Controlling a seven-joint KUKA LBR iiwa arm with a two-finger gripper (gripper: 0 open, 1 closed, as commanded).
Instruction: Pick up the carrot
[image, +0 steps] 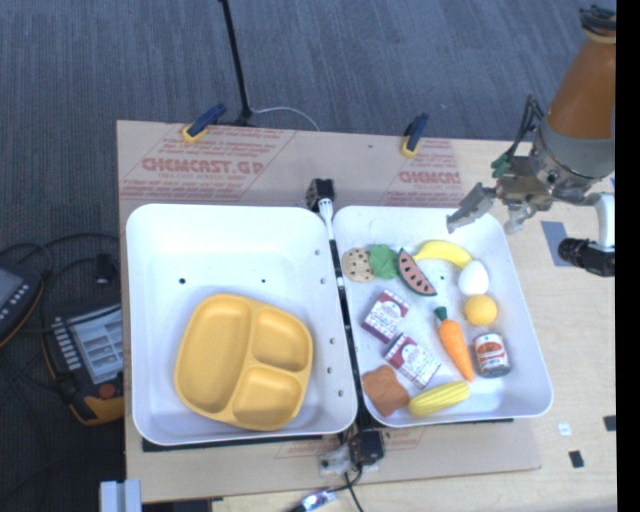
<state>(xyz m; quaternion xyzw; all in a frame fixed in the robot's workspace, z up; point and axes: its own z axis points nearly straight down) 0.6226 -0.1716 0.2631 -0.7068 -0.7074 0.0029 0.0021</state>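
Approach step: gripper spread wide, empty, above bin's far rim. Your carrot lies toward near side (tin just beside). Next: descend over carrot.

Camera: one fixed view, placed above the bench.
Direction: it looks down at a slant — the bench's far edge lies at the top of the frame.
Distance: rather far; the left bin and the right bin both fit whole, with dark floor around the bench.
Arm side: the arm enters from the upper right.
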